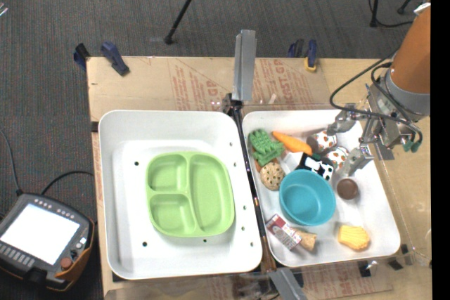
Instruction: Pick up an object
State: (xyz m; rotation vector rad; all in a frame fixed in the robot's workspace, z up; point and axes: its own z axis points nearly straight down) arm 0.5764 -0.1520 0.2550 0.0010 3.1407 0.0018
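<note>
Objects: I see a carrot (292, 143), blue bowl (307, 197), cookie (272, 174) and green block (264, 145) clustered in the right bin (389, 214).
Gripper (348, 144): I read its fingers spread open, holding nothing, above the bin's far right side.
Left bin (119, 151): holds a green divided plate (190, 194).

Faint red printed lettering runs across the brown cardboard sheet (281, 77) on the worktop behind the two bins, seemingly upside down and too blurred to read.
</note>
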